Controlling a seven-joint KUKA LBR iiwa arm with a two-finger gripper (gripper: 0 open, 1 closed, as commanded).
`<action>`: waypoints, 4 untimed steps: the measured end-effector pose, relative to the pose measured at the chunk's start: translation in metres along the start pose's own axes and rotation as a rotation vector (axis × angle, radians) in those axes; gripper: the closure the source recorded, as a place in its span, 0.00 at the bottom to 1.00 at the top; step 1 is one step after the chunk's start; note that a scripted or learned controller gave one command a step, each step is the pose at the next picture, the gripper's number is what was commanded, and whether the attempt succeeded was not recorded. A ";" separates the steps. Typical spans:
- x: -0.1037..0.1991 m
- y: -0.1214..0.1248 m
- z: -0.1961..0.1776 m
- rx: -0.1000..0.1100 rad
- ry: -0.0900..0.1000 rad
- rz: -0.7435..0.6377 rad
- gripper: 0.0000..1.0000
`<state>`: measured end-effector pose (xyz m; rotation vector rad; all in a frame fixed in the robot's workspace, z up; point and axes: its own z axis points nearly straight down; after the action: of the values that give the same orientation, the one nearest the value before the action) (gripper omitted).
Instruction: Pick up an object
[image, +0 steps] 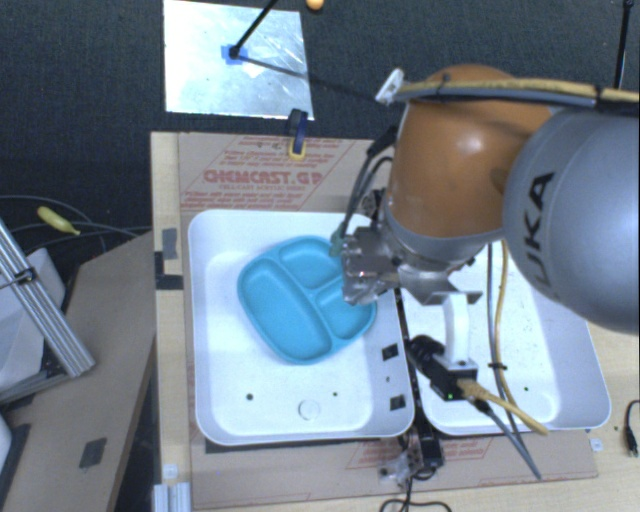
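From the camera above the counter, everything hangs around the blue divided tray (300, 300). It lies flat in the left white bin (225, 400), toward that bin's far right part, turned at an angle, its compartments facing up. My jaws (362, 282) sit at the tray's right edge, over or on its rim beside the inner dividers. My own wrist hides the tips, so I cannot tell how far apart they stand, nor whether they have any hold on the rim. The right white bin (560, 390) lies just beyond the tray, on the far side of my wrist, with my cables draped across it.

I judge the tray to be light, stiff moulded plastic, smooth and likely slippery. It is too wide to span, so the rim or a divider wall is the place to pinch. Taken at one edge it would hang and tilt, so a deep, firm bite matters. I cannot call it picked up yet.
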<state>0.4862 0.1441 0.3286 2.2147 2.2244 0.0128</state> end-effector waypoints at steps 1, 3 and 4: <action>-0.020 0.001 -0.049 0.001 -0.002 0.004 1.00; 0.036 0.036 -0.119 -0.004 0.000 -0.004 0.00; 0.095 -0.001 -0.106 0.009 -0.001 -0.007 0.00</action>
<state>0.4844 0.2386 0.4351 2.2111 2.2357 0.0024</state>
